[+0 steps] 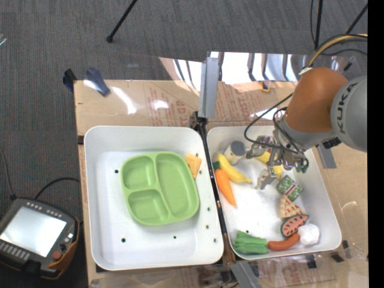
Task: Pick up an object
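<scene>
In the camera view the pincer (268, 174) hangs low in the right bin (321, 185), its fingers apparently parted and gripping nothing, likely poised to pick the banana (234, 170) lying just left, beside the carrot (225, 186).

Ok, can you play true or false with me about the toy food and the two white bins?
1. The green plate sits in the left bin. True.
2. The carrot is on the green plate. False: it lies in the right bin, near the dividing wall.
3. The gripper hangs over the right bin. True.
4. The watermelon slice lies beside the yellow cheese wedge. False: the cheese is in the left bin, the watermelon in the right.
</scene>
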You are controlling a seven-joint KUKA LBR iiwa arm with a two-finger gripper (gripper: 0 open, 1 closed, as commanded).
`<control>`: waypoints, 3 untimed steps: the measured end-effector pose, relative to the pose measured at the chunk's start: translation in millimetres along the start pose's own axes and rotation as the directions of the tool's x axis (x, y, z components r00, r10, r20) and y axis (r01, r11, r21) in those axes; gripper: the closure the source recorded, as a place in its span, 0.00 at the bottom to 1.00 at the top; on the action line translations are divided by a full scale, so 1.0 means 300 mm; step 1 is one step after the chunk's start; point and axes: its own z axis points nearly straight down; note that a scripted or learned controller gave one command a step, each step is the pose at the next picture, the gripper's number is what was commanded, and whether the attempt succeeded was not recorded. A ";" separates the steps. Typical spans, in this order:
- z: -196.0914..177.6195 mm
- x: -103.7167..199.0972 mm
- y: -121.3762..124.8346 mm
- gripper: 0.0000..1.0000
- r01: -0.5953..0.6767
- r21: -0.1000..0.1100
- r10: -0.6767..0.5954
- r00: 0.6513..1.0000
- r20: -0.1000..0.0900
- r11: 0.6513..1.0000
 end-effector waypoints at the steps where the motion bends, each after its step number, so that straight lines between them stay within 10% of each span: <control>1: -0.026 -0.003 0.003 1.00 0.001 -0.002 -0.001 1.000 0.000 1.000; 2: -0.026 -0.002 0.003 0.00 0.001 -0.002 -0.001 1.000 -0.001 1.000; 3: -0.052 -0.006 0.005 1.00 0.001 -0.003 -0.001 1.000 0.000 1.000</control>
